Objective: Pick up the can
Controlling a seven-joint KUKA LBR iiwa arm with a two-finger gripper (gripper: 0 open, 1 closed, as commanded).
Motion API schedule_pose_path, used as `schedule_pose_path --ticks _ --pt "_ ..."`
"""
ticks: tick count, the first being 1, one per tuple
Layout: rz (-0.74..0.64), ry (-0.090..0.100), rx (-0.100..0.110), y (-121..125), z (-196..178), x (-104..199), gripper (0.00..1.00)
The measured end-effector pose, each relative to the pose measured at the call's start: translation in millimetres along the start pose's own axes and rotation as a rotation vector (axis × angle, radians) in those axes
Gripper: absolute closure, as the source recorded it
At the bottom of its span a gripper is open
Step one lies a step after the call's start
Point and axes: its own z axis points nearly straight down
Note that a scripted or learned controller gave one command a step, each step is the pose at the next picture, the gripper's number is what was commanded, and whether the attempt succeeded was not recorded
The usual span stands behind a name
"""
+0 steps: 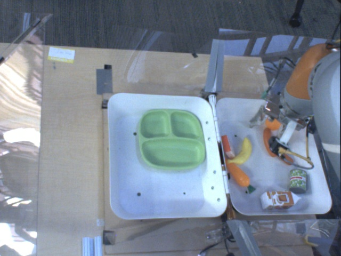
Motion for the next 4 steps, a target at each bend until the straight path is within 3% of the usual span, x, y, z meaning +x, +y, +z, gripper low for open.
schedule_pose_path --ticks 1,2,3,4 --pt "-0.011 0.0 -0.008 2 -13 2 1.0" --pt "-0.184 0.0 -0.006 32 -208 31 1.0" --pt "-0.487 0.001 0.002 -44 -10 69 1.0" --pt "-0.176 0.001 -0.003 -36 -100 142 1.0"
